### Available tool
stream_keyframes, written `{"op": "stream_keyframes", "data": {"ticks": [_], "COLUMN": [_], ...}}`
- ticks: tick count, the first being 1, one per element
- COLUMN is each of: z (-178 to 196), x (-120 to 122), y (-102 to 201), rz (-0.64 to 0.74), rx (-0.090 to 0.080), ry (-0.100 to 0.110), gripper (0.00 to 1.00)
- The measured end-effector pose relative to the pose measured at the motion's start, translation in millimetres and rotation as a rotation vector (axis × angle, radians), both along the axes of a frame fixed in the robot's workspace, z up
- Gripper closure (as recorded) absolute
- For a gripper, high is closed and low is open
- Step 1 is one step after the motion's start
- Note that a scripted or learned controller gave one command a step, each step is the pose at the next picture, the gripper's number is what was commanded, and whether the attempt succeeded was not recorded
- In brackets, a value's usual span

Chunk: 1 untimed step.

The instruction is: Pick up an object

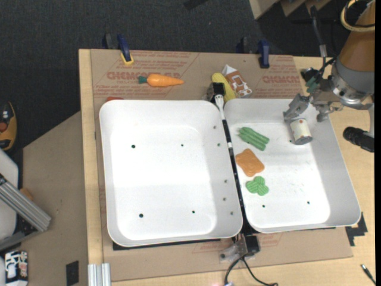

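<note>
Two white bins on bench, pincer over right bin, grip state unclear

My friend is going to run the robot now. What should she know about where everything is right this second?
Tool: hanging over the upper right part of the right bin, with nothing seen in its grasp; whether it is open or shut is too hard to tell.
Things in the right bin, all near its left side: a green ridged piece, an orange piece below it, and a small green piece below that.
On the cardboard behind the bins: a toy carrot and a yellow toy beside a small carton.
Done: nothing picked up yet.
Left: grasp one thing and lift it.
</note>
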State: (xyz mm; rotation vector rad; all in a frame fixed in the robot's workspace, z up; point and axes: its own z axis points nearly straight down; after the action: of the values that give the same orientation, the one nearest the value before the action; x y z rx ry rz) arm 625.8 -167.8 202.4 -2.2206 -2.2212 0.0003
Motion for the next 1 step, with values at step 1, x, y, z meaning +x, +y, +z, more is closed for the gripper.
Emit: {"op": "stream_keyframes", "data": {"ticks": [1], "z": [-114.5], "x": [32.5], "y": [37.6], "rz": [0.004], "rx": [0.002], "ry": [0.005], "gripper": [0.00]}}
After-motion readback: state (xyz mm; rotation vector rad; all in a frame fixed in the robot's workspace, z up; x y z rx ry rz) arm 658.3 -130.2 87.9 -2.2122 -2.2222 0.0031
